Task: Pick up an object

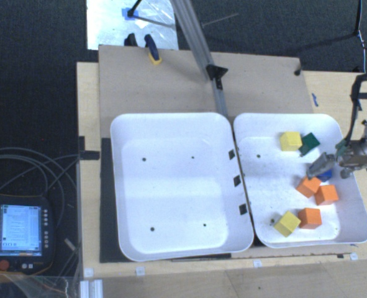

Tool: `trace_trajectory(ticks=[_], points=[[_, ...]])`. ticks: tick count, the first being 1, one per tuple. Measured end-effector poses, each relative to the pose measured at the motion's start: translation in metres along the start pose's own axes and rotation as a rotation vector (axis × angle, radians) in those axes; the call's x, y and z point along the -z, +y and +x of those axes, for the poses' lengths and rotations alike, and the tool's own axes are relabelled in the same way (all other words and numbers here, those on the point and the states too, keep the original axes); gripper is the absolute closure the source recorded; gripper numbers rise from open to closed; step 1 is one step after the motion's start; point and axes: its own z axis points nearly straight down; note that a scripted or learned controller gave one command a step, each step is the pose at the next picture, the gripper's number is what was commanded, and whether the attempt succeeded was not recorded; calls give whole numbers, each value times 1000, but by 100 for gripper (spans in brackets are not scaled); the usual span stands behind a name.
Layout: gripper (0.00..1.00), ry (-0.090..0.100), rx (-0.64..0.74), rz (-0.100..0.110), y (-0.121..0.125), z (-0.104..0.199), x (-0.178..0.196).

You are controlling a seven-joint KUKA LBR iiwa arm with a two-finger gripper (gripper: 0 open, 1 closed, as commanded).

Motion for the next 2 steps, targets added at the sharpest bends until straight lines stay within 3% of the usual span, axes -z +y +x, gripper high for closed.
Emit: trace_trajectory(ticks=[1, 2], points=[[0, 0, -1, -1, 0, 0, 0], [0, 1, -3, 4, -2, 3, -42]])
